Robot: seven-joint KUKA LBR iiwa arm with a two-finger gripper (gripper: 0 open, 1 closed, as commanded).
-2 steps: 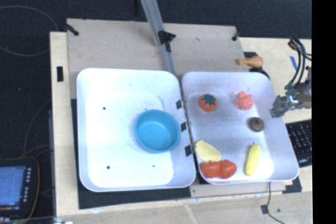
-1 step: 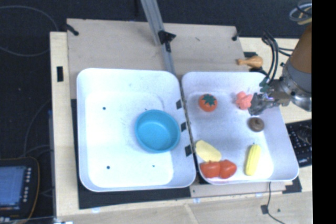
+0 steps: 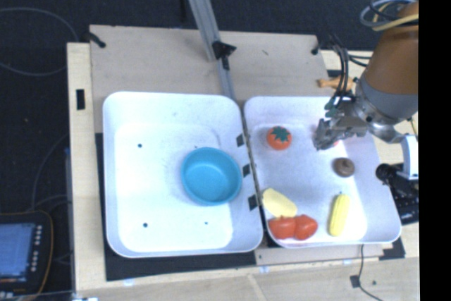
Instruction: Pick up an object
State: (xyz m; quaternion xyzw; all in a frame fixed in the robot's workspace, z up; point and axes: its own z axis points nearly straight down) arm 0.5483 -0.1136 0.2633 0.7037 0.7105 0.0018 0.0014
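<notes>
The worktop (image 3: 162, 56) carries two white bins side by side. The left bin (image 3: 141, 123) holds a blue bowl (image 3: 211, 175). My arm (image 3: 394, 74) reaches over the right bin (image 3: 303, 109), which holds a red pepper (image 3: 293, 227), yellow lemon (image 3: 280, 203), corn cob (image 3: 338, 214), tomato (image 3: 278, 138) and brown nut (image 3: 344, 166). My jaws (image 3: 325, 136) hang beside the tomato; I cannot tell their opening, and nothing is seen in their grip.

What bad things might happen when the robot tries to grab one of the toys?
The end effector hangs between the tomato and the small brown piece, over neither, so a straight drop would likely hit only the floor of the right bin. The yellow wedge and red pepper lie touching near the front wall, so going for one may nudge the other or get blocked by the wall.
</notes>
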